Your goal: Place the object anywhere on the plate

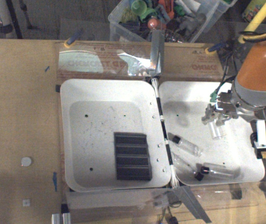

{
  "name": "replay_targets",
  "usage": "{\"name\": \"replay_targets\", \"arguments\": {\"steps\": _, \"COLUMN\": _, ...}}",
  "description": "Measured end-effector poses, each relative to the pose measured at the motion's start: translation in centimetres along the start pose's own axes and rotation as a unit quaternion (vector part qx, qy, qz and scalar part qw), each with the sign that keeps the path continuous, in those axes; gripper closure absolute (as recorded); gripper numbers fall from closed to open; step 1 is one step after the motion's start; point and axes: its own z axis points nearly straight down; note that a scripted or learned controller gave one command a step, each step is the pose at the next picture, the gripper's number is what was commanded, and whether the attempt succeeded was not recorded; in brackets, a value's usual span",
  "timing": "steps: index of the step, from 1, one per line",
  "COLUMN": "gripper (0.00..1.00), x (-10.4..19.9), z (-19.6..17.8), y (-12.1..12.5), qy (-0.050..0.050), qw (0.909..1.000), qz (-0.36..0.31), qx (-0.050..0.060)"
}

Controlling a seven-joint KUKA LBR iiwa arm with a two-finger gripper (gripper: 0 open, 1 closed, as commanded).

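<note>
The hand (215, 123) is at the right of the frame, over the upper part of the right bin (188, 93), and its see-through fingers (216, 130) point down; whether they are spread or pressed together I cannot tell. Going from the left: the left bin (77, 97) carries a dark ribbed plate (132, 156) in its lower middle part. In the right bin, two clear tubes with black caps lie flat: one tube (184, 143) is near the left wall, and the other tube (214, 171) is near the lower edge. Both are well apart from the plate and below the hand. The bins stand on a wooden tabletop (16, 101).
</note>
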Motion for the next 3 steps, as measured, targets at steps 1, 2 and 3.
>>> {"name": "replay_targets", "arguments": {"steps": 1, "gripper": 1.00, "x": 5.9, "z": 1.0, "y": -6.0, "qy": 0.001, "qw": 0.9984, "qz": -0.056, "qx": 0.001}}
{"name": "replay_targets", "arguments": {"steps": 2, "gripper": 1.00, "x": 6.7, "z": -0.7, "y": -7.5, "qy": 0.001, "qw": 0.9950, "qz": -0.100, "qx": 0.000}}
{"name": "replay_targets", "arguments": {"steps": 3, "gripper": 1.00, "x": 15.5, "z": -0.3, "y": -8.7, "qy": 0.000, "qw": 0.9991, "qz": -0.043, "qx": 0.000}}
